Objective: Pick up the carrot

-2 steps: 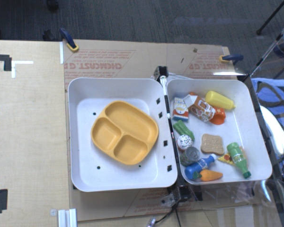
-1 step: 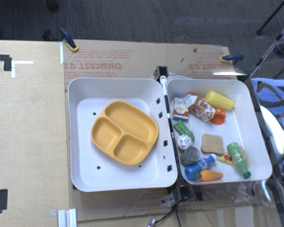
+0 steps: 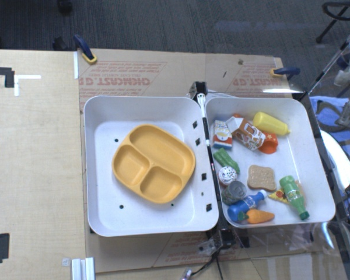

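Sitting side by side on the bench (image 3: 35,156): two shallow white bins. The left bin (image 3: 99,214) holds a yellow divided plate (image 3: 154,163), tilted on its floor. The right bin (image 3: 315,156) holds a clutter of toy food: yellow bottle (image 3: 270,123) at the far side, green bottle (image 3: 294,196) near right, slice of bread (image 3: 261,178) mid-bin, blue bottle (image 3: 245,205) near left. The carrot (image 3: 260,216) lies at the near edge of the right bin, just beside the blue bottle, tip pointing right. Gripper state: cannot tell.

Glossy plastic carrot (image 3: 260,216), cardboard underlay (image 3: 128,74)
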Tool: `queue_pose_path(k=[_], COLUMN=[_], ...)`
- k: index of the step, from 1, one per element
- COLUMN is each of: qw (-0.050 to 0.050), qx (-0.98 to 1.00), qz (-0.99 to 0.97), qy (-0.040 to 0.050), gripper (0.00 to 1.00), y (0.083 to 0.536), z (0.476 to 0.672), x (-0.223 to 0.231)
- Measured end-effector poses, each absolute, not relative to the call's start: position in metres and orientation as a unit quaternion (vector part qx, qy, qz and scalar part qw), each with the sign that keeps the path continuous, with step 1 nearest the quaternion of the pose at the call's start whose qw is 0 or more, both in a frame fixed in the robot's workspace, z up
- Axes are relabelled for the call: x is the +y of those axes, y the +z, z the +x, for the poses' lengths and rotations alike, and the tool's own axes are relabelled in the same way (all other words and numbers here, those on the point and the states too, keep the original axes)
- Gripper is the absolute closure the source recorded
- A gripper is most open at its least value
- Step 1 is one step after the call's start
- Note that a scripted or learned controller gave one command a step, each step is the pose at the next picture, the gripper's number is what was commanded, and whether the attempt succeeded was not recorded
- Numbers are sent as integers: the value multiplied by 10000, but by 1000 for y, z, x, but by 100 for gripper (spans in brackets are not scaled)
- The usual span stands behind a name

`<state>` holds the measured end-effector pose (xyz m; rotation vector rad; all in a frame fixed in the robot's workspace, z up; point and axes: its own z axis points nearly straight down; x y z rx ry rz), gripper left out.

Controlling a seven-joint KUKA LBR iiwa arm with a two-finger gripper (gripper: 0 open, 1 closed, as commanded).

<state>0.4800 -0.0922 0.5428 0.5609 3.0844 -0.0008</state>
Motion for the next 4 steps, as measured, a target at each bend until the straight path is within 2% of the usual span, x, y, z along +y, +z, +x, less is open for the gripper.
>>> queue_pose_path(k=[1, 2, 3, 4], qw=[78, 77, 15, 16], qx=[9840, 9840, 9362, 8784], qz=[1782, 1782, 3514, 4779], qy=[-4, -4, -7, -7], gripper=[100, 0, 0, 0], y=[553, 553, 541, 540], z=[483, 483, 549, 604], x=[-92, -92, -112, -152])
